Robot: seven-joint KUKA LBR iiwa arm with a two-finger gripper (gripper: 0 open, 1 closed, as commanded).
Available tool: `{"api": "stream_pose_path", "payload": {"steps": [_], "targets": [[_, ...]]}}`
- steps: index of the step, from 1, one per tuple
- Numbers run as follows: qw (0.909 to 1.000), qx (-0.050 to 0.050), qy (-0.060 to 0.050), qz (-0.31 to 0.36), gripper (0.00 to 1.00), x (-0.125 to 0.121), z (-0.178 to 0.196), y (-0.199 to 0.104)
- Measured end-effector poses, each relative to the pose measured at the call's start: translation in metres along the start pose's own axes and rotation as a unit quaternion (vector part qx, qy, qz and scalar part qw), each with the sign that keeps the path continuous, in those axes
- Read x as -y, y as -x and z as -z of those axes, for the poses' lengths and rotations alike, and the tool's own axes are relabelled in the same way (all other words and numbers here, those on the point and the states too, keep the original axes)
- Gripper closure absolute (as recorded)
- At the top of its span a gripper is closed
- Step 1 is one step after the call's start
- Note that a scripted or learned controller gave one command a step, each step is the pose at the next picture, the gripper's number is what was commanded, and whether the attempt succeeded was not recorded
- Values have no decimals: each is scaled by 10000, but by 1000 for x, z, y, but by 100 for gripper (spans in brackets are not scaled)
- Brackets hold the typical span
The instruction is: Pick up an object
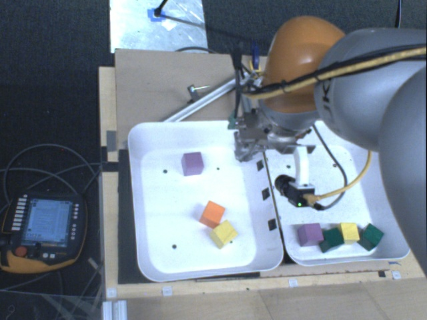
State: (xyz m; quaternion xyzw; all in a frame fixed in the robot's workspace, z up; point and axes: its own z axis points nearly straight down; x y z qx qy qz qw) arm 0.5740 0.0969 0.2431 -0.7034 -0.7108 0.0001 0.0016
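While my two-finger gripper (248,147), grip state unclear, hangs at three o'clock from the purple cube (192,163), descending risks striking the white plastic bin's rim (261,179).

The grey arm (373,79) reaches in from the right, orange-banded wrist (300,52) angled downward

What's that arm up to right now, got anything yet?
Gripper over left bin's right wall, nothing seen held. Purple cube, orange cube, yellow cube lying loose. Nothing blocking.

The arm (380,79) is smooth grey, with a rounded orange band (300,52) above the wrist. Black and yellow cables (347,65) run along it. The gripper (250,142) is grey metal.
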Motion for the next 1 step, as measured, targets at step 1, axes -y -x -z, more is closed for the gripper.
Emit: {"api": "stream_pose_path", "payload": {"steps": [1], "targets": [[10000, 4, 17, -37, 0, -1, 1, 3]]}}
